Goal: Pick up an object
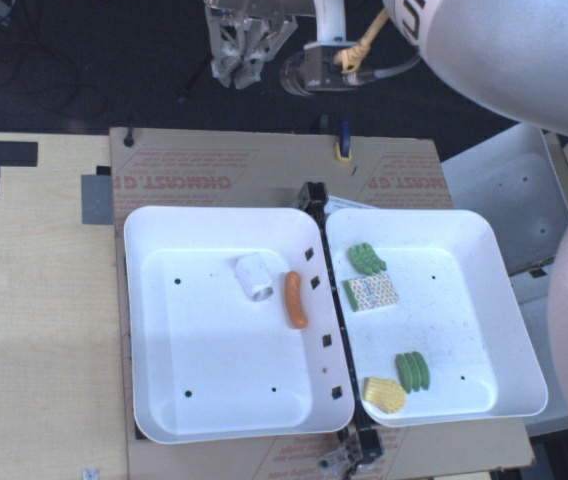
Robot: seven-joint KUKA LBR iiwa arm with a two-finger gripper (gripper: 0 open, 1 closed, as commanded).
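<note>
Camera view: a smooth orange sausage [295,300] and a small white cup [255,276] on its side are seen in the left bin [154,368]. Two ribbed green pieces [366,259] [413,371], a speckled sponge [371,292] and a bumpy yellow corn piece [385,395] lie in the right bin [494,318]. The metal gripper [246,63] is raised beyond the bins, nothing between its fingers.

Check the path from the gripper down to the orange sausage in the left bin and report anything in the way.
Nothing visible blocks it. The gripper hangs above the bench's far edge, and the orange sausage lies exposed in the left bin, apart from the white cup beside it.
</note>
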